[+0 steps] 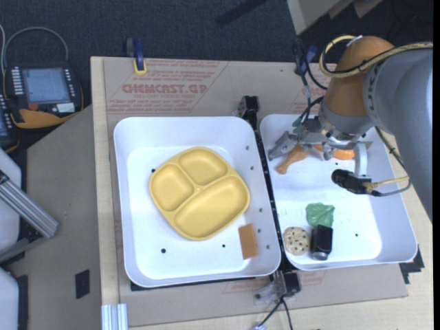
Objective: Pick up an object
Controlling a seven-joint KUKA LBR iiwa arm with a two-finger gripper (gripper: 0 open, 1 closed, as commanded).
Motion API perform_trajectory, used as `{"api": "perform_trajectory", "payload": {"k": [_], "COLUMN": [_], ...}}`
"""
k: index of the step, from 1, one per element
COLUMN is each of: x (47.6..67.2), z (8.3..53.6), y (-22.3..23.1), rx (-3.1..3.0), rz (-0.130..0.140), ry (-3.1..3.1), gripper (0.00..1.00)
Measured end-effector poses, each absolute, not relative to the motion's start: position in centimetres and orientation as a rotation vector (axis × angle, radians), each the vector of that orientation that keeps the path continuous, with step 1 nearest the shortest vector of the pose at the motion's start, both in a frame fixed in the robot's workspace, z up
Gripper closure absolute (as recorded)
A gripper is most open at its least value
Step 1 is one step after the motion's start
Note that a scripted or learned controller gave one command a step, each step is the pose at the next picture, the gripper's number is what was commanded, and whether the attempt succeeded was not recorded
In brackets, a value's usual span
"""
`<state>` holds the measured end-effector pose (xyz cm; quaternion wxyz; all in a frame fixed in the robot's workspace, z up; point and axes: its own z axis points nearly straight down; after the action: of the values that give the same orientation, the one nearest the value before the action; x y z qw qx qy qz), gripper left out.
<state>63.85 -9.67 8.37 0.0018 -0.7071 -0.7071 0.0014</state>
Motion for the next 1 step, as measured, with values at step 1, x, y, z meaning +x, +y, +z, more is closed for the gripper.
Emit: {"api": "perform_trajectory", "payload": {"k": [1], "x": [63.94], "z": [9.56], "y": [-9.67], "rx": [-2.222], "rz": [0.001], "ry": [-2.221], "gripper": [1.0]}}
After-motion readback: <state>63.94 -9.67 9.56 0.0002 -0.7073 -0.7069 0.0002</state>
